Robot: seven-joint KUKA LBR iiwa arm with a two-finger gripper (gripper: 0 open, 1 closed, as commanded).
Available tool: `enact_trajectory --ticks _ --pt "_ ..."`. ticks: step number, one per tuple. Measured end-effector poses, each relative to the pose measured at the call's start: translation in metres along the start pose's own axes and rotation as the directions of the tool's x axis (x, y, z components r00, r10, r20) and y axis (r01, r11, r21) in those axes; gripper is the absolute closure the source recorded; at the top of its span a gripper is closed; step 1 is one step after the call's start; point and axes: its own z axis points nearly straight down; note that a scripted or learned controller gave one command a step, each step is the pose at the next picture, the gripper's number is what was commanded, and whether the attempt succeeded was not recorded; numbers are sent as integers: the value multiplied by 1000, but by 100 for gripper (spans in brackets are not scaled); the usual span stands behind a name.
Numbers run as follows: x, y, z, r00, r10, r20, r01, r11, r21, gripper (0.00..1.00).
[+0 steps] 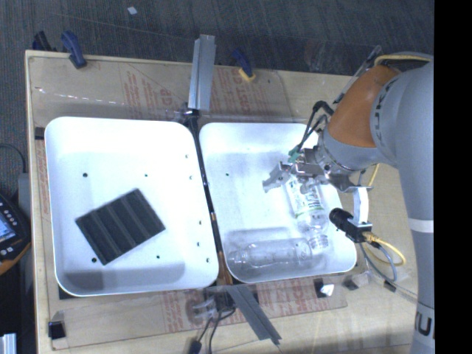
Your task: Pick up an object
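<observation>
My gripper [282, 176] hangs over the right bin [243, 142], in its right half, reaching in from the arm on the right. Just below and right of it a clear plastic bottle [310, 206] lies lengthwise, its top end under the wrist. A second clear bottle [269, 254] lies crosswise along the bin's near wall. In the left bin [66, 142] a flat black ribbed slab [120, 225] rests at a slant near the front left.
A metal bar [201, 71] stands at the back between the bins, and a dark divider runs down between them. Blue clamps [72, 49] grip the bench's far edge. A bracket [247, 316] juts out at the front.
</observation>
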Motion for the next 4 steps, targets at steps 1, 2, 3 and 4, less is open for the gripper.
enact_trajectory --ticks 1,2,3,4 --pt "13 -21 -42 888 -460 2 460 888 -2 0" --pt "49 0 -89 972 -234 3 234 972 -4 0" --pt "-1 -14 -5 989 146 0 -146 989 2 0" --pt "9 -41 -49 994 -110 0 110 994 -1 0"
